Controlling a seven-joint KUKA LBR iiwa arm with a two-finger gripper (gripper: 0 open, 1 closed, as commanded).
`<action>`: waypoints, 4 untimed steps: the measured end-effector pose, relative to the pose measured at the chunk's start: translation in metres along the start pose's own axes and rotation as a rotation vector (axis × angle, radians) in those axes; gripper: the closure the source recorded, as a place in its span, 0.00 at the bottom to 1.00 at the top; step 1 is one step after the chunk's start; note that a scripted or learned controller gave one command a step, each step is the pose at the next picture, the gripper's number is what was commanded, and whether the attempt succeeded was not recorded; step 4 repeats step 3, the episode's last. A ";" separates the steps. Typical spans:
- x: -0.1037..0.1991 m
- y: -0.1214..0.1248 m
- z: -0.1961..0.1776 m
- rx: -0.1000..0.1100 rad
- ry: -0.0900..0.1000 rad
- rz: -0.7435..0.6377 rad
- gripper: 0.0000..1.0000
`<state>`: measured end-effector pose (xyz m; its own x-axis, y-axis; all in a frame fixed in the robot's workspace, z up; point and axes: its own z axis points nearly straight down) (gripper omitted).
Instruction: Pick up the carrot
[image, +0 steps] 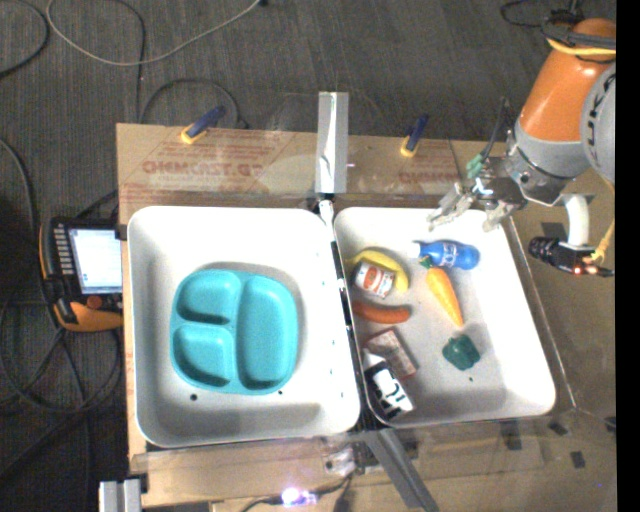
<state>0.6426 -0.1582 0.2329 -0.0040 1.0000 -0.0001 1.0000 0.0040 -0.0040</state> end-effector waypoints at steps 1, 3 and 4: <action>-0.008 -0.033 0.139 -0.001 -0.001 0.027 0.00; 0.040 -0.030 0.071 0.000 0.000 -0.017 1.00; 0.040 -0.030 0.071 0.000 0.000 -0.017 1.00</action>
